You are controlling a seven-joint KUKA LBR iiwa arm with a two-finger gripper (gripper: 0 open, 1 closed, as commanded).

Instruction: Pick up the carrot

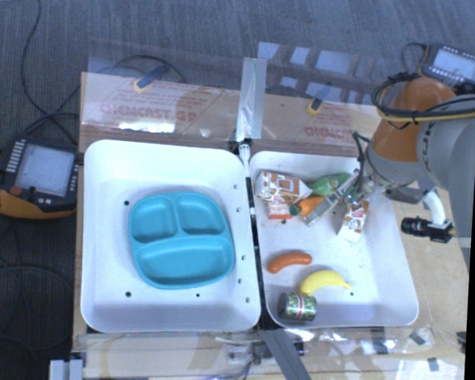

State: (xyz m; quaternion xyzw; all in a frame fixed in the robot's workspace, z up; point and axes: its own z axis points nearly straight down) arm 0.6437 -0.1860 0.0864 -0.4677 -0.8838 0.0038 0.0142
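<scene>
Carrot point(309, 205) lay in the right bin point(394, 259), upper middle, orange body with a green top pointing up-right, its left end touching the printed carton point(277, 193) and its right side just beside the gripper point(333, 204). Gripper sat low over that cluster, tips at the carrot's right end; jaw state could not be told, too small and cluttered, and nothing showed as held. Judged step: closing in on the carrot for the grasp. To do it well, the jaws should straddle the orange body across its narrow width, away from the leafy end, and stay clear of the carton on the left and the small box point(354, 219) just to the right; crowding is the main risk, a neighbour could get pinched or nudged. Counts for the right bin: one carrot, one printed carton, one small box, one sausage point(288, 261), one banana point(326, 282), one green can point(298, 306) near the front wall. Left bin point(110, 169) held one blue divided plate point(182, 240) with three compartments. Two bins, one arm.
</scene>
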